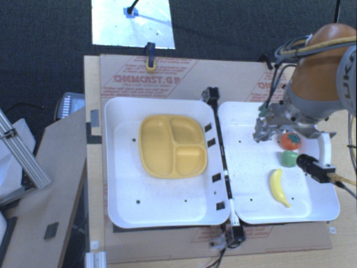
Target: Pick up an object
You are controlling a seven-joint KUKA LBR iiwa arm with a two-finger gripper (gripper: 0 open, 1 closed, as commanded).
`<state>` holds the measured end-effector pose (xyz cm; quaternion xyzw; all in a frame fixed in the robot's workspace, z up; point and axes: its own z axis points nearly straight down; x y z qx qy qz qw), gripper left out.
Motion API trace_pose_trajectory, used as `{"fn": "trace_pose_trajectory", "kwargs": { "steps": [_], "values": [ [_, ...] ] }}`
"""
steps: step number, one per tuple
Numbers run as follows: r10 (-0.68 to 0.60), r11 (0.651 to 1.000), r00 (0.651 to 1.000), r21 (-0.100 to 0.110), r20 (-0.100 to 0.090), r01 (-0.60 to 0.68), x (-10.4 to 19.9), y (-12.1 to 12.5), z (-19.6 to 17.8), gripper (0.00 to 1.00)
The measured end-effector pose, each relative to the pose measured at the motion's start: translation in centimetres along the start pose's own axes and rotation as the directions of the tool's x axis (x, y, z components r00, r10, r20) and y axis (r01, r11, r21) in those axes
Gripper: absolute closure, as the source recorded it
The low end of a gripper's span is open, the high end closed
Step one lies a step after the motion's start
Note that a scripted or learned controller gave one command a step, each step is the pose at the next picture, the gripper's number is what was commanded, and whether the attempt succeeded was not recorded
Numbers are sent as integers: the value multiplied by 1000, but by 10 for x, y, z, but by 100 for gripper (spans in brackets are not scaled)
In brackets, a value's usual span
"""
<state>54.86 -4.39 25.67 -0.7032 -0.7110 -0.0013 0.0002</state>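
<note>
From my remote station: the gripper (262,132) hangs over the right white bin (245,205) (fingers' state I cannot tell), beside a small orange-red ball (290,141).

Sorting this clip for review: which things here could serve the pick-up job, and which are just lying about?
Belong to the job:
- tool, low over the right bin
- orange-red fruit
- green object just below it
- banana

Just lying about:
- yellow divided tray in the left bin
- yellow clamp at the board's far edge
</note>
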Motion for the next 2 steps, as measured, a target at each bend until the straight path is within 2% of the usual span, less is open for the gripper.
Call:
{"fn": "trace_pose_trajectory", "kwargs": {
  "steps": [1,2],
  "values": [
    [0,1000,1000,-1,0,0,58,7,-2,100],
    [1,1000,1000,1,0,-1,118,11,14,100]
  ]
}}
